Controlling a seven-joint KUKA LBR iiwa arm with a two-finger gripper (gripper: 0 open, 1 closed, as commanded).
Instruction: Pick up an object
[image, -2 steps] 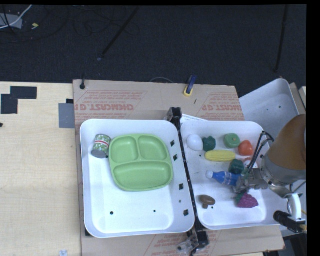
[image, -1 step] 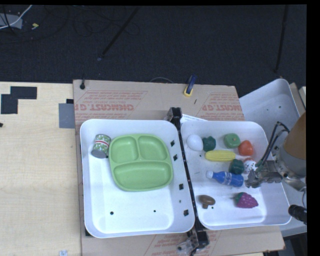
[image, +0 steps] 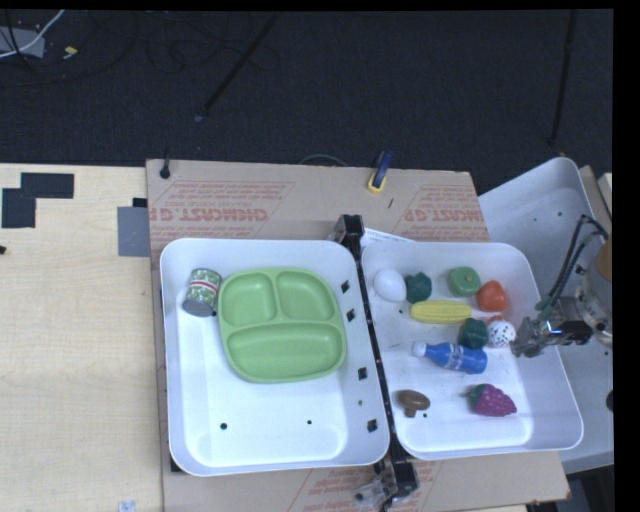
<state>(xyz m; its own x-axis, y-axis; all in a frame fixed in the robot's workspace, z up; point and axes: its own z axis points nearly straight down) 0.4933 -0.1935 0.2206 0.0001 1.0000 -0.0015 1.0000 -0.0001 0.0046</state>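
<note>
Two white bins on table, gripper (image: 528, 338) at right bin (image: 540, 430) edge, beside white ball (image: 501, 334), finger state indeterminate.

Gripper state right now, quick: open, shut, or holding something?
Gripper: cannot be told; it sits at the right bin's right edge with nothing seen in it.

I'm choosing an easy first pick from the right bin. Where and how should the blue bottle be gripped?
Probably across the blue bottle's middle, coming straight down from above. It lies flat on its side, white cap toward the bin divider, so fingers closing across its narrow width suit it. The dark green piece sits close along its far side, so the near side gives more room. The gripper is at the bin's right edge.
</note>
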